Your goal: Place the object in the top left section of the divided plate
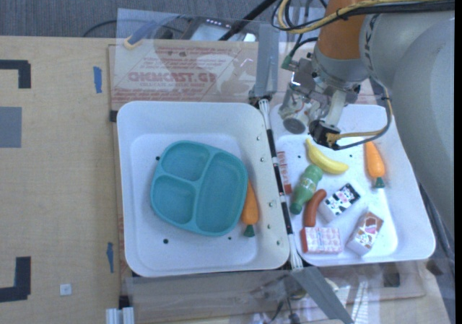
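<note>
Gripper (315, 115) hovers at the right bin's far corner, grip state unclear, banana (325, 158) just below, lying diagonally, plate (198, 187) far left.

Two shallow white bins sit side by side on a bench, seen from above. The left bin (137, 193) holds a teal divided plate (200, 187) with three sections, and a carrot (250, 208) lying against the plate's right edge. The right bin (411, 207) holds a banana (325, 157), a green bottle (306, 187), a sausage (313, 207), a second carrot (374, 162), a black-and-white carton (341, 200) and two red-and-white cartons (323, 239) (365, 232). A grey arm with an orange band (354, 5) reaches in from the right; its gripper (312, 119) hangs over the right bin's top left corner, just above the banana.
</note>
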`<action>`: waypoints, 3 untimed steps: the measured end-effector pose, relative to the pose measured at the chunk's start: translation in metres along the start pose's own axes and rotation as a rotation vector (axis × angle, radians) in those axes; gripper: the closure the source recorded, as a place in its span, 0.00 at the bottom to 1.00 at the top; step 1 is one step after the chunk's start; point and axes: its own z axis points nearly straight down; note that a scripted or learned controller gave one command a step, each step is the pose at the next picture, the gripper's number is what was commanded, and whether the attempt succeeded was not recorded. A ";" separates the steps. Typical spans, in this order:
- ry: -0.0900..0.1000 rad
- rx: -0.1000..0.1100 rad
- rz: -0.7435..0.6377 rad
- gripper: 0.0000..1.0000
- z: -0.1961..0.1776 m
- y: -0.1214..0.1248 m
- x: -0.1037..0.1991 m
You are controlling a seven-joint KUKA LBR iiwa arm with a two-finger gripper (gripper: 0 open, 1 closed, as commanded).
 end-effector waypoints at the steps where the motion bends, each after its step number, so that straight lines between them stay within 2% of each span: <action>1: 0.001 -0.003 -0.053 1.00 -0.001 -0.027 0.070; 2: -0.001 0.001 -0.335 1.00 0.020 -0.090 0.108; 3: -0.001 0.000 -0.305 1.00 0.043 -0.159 0.153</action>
